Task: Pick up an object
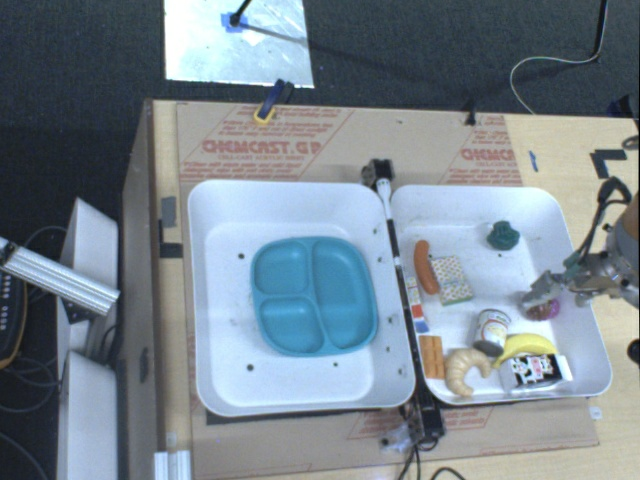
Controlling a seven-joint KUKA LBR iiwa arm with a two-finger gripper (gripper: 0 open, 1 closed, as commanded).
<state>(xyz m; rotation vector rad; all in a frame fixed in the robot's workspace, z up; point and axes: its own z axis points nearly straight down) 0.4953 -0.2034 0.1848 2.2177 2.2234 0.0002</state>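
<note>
Robot's grey metal hand, grip state unclear, hovers low over a small dark round object in the right white bin; centre before closing.

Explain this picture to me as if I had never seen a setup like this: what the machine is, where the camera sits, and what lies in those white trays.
One camera looks down at a slant on a bench. The robot arm reaches in from the right, its gripper low over the right bin. That bin holds toy food: a hot dog, a banana, a croissant, a can, a small green thing and a few cards or packets. The left bin holds a blue divided plate. Whether the gripper grips anything cannot be told.
</note>
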